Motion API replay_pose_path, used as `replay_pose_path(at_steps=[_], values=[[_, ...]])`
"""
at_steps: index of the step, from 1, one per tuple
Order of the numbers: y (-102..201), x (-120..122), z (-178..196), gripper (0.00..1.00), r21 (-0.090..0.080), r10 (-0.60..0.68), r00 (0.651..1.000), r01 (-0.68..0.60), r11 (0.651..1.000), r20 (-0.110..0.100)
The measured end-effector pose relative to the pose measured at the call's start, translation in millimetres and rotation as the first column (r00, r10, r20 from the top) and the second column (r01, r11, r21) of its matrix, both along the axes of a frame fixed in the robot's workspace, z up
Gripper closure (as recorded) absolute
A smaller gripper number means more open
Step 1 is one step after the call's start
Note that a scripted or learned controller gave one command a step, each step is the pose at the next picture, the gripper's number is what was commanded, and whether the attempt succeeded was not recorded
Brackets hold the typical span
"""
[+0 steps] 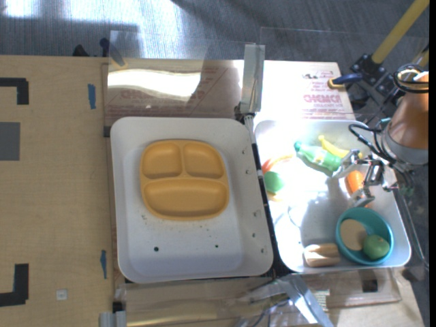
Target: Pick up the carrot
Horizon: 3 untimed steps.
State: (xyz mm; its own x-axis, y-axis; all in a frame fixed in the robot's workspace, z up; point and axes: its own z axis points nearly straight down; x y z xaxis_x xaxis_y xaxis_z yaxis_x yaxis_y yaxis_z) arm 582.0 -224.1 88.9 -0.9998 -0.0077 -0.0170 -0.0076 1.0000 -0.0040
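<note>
The carrot (353,180), a short orange piece, is in the right bin (310,213) near its right wall, just above the teal bowl. My gripper (366,177) comes in from the right and is right against the carrot's right side. Glare and the gripper's metal parts hide how the carrot sits relative to it. The arm's orange band (411,121) is above, at the right edge.
A teal bowl (364,235) holds a tan disc and a green lime. A green bottle (317,157) and a yellow banana (332,145) lie behind the carrot. A green ball (272,181) and a tan block (320,253) are nearby. The left bin (129,203) holds a yellow divided plate (184,178).
</note>
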Motion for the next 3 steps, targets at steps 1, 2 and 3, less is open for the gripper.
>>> replay_pose_path(at_steps=[1, 2, 3], values=[[1, 4, 14, 1.00, -0.003, 0.001, 1.000, -0.001, 1.000, 0.012], [103, -2, 32, 1.00, 0.008, -0.087, 0.996, 0.087, 0.996, -0.012], [47, 21, 1, 1.00, -0.002, 0.370, 0.929, -0.370, 0.929, -0.006]])
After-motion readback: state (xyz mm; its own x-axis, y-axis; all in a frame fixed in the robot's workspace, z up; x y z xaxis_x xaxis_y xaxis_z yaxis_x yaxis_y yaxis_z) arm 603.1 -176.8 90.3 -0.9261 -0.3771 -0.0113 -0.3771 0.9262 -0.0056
